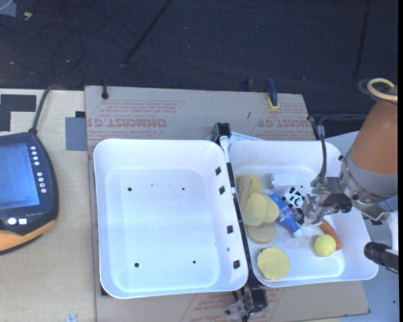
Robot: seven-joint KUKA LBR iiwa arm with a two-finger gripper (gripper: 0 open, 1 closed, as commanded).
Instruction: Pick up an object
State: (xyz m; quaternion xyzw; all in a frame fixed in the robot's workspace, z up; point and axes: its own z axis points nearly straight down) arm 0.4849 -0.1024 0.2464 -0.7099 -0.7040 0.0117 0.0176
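Nearest the camera in the right bin [352, 270] lie a flat yellow disc [274, 263] and a yellow ball [325, 245], with an orange carrot-like piece [330, 232] touching the ball. Farther back in that bin a beige round [260, 233], pale yellow pieces [258, 208], a blue item [285, 213] and a black-and-white spotted object [294, 197] crowd together, and the hand [314, 210] sits low just beside the blue item and the spotted object, though whether it is open or closed cannot be told. The left bin [160, 217] stands alongside on the cardboard-covered tabletop [188, 113], with a tablet-like pendant [17, 186] at the far left.
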